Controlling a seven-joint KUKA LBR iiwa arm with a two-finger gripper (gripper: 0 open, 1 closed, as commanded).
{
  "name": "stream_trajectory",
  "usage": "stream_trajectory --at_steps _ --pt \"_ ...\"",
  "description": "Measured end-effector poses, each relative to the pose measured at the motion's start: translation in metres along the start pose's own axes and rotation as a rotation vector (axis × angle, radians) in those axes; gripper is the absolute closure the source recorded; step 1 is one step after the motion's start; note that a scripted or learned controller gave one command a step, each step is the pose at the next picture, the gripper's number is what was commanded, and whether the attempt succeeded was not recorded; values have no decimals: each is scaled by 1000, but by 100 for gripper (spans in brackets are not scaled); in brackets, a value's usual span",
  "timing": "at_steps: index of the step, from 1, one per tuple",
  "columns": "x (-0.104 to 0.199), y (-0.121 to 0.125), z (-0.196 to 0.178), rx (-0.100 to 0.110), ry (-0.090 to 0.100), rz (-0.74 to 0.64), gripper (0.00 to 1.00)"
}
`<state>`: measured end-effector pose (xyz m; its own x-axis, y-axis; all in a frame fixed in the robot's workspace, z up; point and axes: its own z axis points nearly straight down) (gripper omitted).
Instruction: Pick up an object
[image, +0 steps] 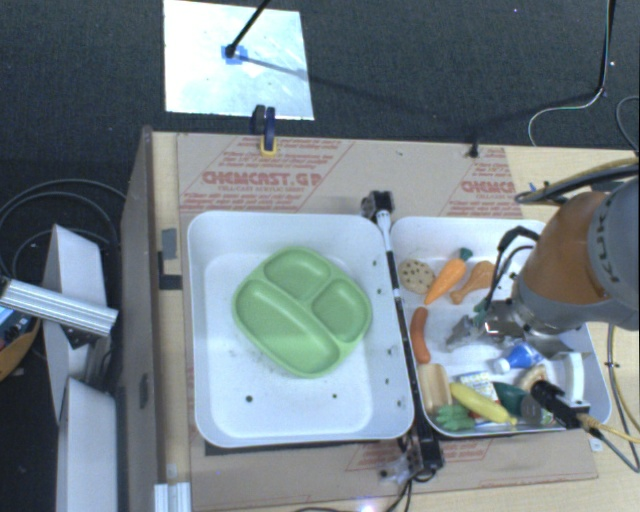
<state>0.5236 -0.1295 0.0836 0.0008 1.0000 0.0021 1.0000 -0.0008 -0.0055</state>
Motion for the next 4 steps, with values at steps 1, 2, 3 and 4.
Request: stream_trajectory --at_steps 1,2,3,4 --pt "-2 54 -2 -12 -4 -6 0" --pt "-42 -30 0 -2 -2 5 0" --pt "20 5 -1 -8 0 -11 0" --pt "15 4 -12 -9 -2 -6 100"
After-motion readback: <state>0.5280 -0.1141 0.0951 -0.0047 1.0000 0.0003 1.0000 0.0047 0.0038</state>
